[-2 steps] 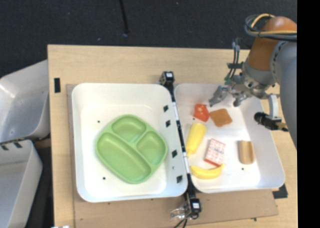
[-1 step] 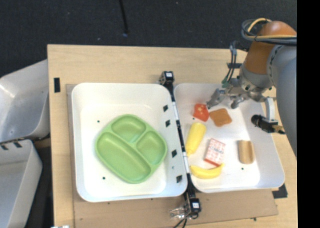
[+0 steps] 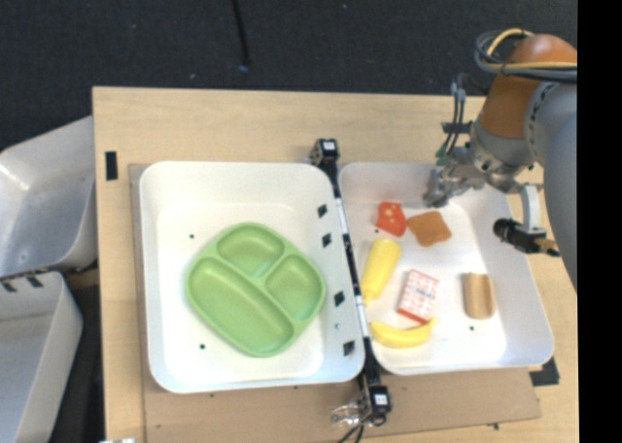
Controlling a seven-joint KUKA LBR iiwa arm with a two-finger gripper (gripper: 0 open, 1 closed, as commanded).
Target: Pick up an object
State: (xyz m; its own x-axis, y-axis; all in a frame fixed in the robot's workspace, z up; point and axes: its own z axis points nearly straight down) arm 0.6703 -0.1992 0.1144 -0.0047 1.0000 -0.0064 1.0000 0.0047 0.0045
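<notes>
The right bin [image 3: 515, 344] holds several small items: a red piece [image 3: 391, 219], a brown orange piece [image 3: 429, 228], a yellow cob-like piece [image 3: 380, 267], a red and white box [image 3: 418, 295], a tan roll [image 3: 477, 295] and a yellow banana [image 3: 400, 334]. My gripper [image 3: 439, 188] hangs at the back of this bin, just behind and above the brown orange piece. Nothing shows between its fingers, and their spread is too small to read.
The left bin [image 3: 160, 354] carries a green divided plate [image 3: 255, 288]. A ridge with black clips [image 3: 342, 266] separates the two bins. The grey arm with its orange band [image 3: 520, 91] comes in from the upper right. Wooden bench [image 3: 194, 125] surrounds both bins.
</notes>
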